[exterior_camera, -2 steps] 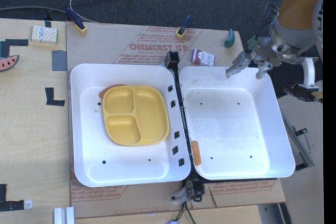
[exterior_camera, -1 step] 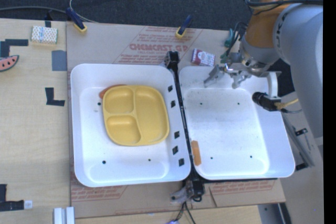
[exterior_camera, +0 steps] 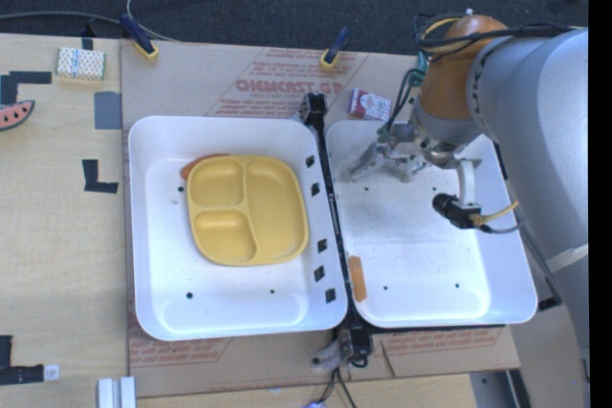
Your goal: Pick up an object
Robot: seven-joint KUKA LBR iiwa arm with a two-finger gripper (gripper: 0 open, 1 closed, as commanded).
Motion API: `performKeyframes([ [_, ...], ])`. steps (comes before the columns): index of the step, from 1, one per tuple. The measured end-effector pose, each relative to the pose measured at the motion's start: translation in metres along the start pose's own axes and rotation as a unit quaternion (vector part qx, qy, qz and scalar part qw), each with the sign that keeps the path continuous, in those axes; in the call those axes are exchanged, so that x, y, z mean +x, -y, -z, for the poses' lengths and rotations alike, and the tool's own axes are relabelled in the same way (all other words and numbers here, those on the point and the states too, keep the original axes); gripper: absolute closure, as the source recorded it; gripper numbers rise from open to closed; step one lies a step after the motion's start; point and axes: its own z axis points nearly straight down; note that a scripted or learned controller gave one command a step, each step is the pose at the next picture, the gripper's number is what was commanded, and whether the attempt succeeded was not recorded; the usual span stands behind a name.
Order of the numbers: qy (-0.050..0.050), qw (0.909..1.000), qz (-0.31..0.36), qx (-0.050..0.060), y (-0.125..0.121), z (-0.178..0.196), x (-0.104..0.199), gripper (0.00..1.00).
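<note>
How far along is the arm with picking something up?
Done: nothing looks lifted. The yellow divided plate lies in the left bin and a small orange piece sits in the right bin. In hand: the gripper is over the right bin. Left: grasping and lifting.

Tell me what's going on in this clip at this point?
A grey KUKA arm reaches in from the right, its end effector low over the right bin, near that bin's upper left corner. Nothing is visible between its fingers. A yellow divided plate lies in the left bin, covering a reddish item at its upper left edge. A small orange object sits by the divider.
</note>
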Motion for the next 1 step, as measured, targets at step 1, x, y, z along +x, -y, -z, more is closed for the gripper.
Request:
performKeyframes([
  [1, 0.0, 1.0, 0.0, -0.001, -0.0006, 0.0103, 0.0, 1.0],
])
